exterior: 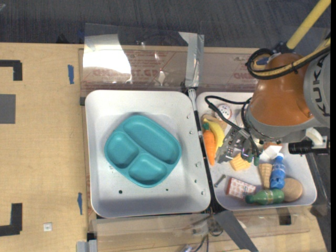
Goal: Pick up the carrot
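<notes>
Camera view: the carrot point(210, 144) lies in the right bin point(310, 190), against its left wall, pointing down, with a banana point(216, 127) touching its upper right side. My pincer point(231, 150) sits just right of the carrot; whether it is clenched or released I cannot tell. Below my pincer lie a yellow wedge point(241, 164), a red-and-white packet point(241, 187) whose print is too small to read, and a green bottle point(265, 196). A cone point(265, 174), a blue bottle point(278, 172) and a brown lump point(293, 188) crowd the lower right corner. My arm bears the letters "KU" point(318, 90). The left bin point(100, 146) holds a teal divided plate point(143, 149).
</notes>
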{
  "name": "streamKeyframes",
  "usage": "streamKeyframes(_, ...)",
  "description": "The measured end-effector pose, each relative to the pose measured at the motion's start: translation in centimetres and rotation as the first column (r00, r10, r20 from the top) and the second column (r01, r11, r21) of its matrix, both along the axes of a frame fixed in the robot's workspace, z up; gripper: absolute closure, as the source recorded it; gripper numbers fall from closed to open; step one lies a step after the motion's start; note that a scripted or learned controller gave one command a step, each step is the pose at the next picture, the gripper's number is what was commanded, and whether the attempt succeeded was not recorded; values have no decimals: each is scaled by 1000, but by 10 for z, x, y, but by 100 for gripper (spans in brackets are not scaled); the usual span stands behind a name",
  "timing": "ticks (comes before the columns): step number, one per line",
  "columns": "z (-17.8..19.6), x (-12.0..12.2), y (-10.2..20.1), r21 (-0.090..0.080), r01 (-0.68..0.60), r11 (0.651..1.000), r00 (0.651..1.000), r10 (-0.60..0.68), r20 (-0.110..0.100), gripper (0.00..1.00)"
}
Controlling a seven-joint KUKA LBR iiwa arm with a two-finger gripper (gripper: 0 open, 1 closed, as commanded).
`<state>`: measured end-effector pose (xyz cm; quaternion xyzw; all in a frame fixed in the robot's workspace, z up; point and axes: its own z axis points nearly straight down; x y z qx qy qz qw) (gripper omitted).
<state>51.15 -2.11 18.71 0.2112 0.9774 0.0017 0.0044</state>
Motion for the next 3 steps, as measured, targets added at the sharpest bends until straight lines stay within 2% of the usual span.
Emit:
streamKeyframes(1,105,43,10,-3,-226,974,974,226,1,100)
streamKeyframes(2,7,-11,-52,-1,-279,960,960,279,-13,100)
streamKeyframes(3,10,-8,-49,-3,-284,959,959,284,-5,0)
